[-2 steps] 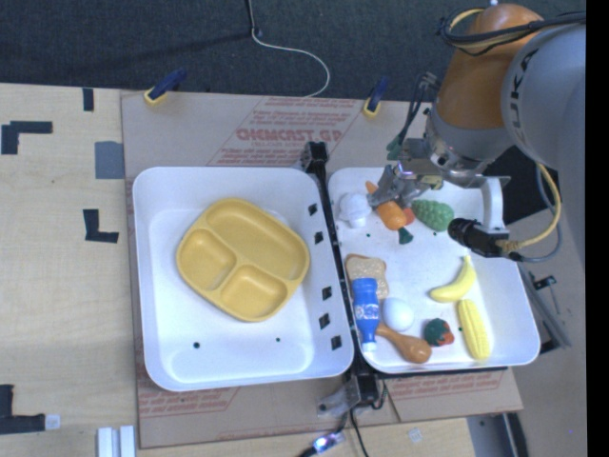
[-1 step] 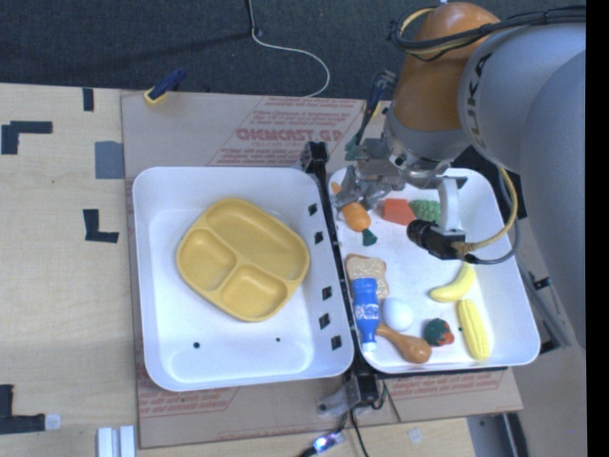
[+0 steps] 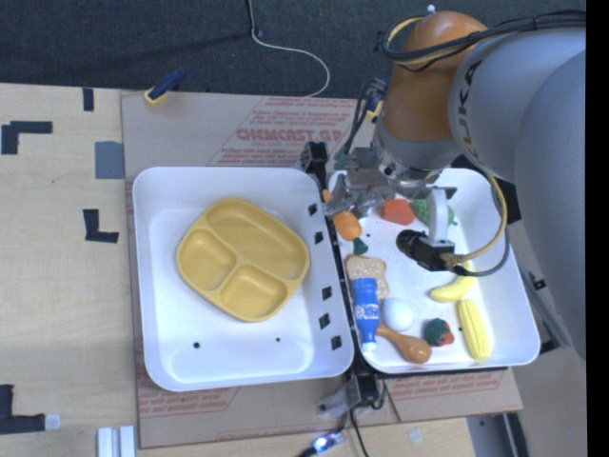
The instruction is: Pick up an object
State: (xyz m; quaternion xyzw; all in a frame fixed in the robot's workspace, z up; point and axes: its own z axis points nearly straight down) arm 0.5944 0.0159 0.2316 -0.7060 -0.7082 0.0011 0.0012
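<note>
- The brown cardboard sheet point(image 3: 219, 131) under the bins carries red print. From my screen the large line reads roughly "CHEMCAST", and the smaller lines are too fine to make out.
- Dark letters on the grey arm point(image 3: 533, 112) read in part "KU"; the rest curves out of sight.
- The blue tube point(image 3: 366, 310) has a label, but I can't read it.
- The hand point(image 3: 354, 193) is low over the top left corner of the right bin point(image 3: 519, 284), close to the divide between the two bins. I cannot tell whether it is apart or together, and I see nothing gripped in it.
- An orange toy piece point(image 3: 347, 225) lies just below the hand, against the bin's left wall. I can't tell if the two touch.
- Below that piece, down the left side, lie a tan cracker point(image 3: 367, 269), the blue tube and a drumstick point(image 3: 406, 345), with a white egg point(image 3: 400, 314) just beside the tube.
- To the right are a banana point(image 3: 451, 289), a corn cob point(image 3: 474, 328) and a small green and red piece point(image 3: 438, 331).
- A red piece point(image 3: 398, 210) sits near the hand, partly hidden by the wrist.
- The left bin point(image 3: 152, 284) holds a yellow divided plate point(image 3: 243, 258), well apart from the hand.
- The worktop point(image 3: 57, 255) is pale wood with black tape marks. Dark carpet point(image 3: 114, 17) runs along the top, with a thin white cable point(image 3: 295, 53) on it and a blue and yellow clip point(image 3: 165, 85) at its edge.
</note>
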